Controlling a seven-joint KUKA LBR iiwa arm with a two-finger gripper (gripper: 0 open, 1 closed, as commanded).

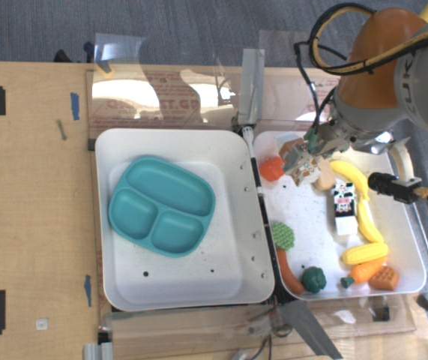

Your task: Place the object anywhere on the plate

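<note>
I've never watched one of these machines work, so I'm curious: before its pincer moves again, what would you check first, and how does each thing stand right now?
1. Teal three-compartment plastic plate lies flat in the left white bin with nothing on it: ok.
2. Pincer is over the right white bin, near its back left corner: ok.
3. An object is held between the fingers: cannot tell; clutter hides them.
4. Objects to choose from: ok; long yellow toy banana, round orange-red toy fruit and green toy broccoli lie there.
5. Nothing stands on the divider between the bins: ok.
</note>
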